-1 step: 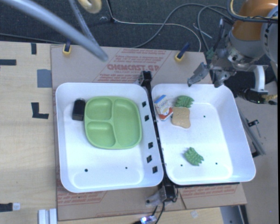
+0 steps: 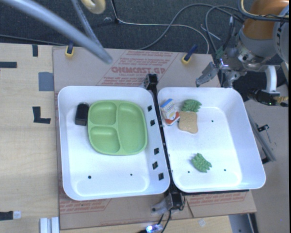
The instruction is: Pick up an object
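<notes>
Well below the spread tool (image 2: 218,75), tan cookie (image 2: 188,122) inside right bin (image 2: 242,144).

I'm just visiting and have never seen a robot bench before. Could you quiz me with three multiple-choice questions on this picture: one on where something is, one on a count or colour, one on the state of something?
1. Where is the green divided plate?
A. In the left bin
B. In the right bin
C. On the cardboard outside the bins

2. How many green leafy pieces lie in the right bin?
A. One
B. Two
C. Four

3. Where is the robot's hand right now?
A. Down among the items in the right bin
B. Over the green plate
C. Above the far rim of the right bin, apart from the items

Answers:
1. A, the plate lies in the left bin beside a small black object.
2. B, one leafy piece lies near the tan piece, another nearer the front.
3. C, it hangs at the bin's far edge, touching no item.
</notes>
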You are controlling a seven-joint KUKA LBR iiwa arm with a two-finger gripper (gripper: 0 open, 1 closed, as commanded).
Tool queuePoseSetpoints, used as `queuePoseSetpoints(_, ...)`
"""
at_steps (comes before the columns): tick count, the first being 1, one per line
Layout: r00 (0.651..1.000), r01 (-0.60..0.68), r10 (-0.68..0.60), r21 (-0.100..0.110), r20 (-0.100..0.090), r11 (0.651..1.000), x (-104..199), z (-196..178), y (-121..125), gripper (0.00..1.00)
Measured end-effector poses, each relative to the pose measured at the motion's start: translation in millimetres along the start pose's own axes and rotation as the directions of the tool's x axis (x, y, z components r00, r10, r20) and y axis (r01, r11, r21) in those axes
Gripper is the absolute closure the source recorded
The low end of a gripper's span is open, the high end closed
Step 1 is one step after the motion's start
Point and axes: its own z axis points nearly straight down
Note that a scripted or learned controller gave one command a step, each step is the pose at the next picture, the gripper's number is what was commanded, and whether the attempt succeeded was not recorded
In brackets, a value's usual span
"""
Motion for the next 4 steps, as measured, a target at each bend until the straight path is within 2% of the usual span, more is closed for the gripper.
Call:
queuePoseSetpoints(2,1.0,0.0,0.0,0.001,0.001,1.0,-4.9,123.2,2.8,0.0)
queuePoseSetpoints(3,1.0,0.0,0.0,0.003,0.001,1.0,-9.6,175.9,-6.7,0.0)
queuePoseSetpoints(4,1.0,0.001,-0.001,0.001,0.0,1.0,-8.7,164.3,-5.9,1.0)
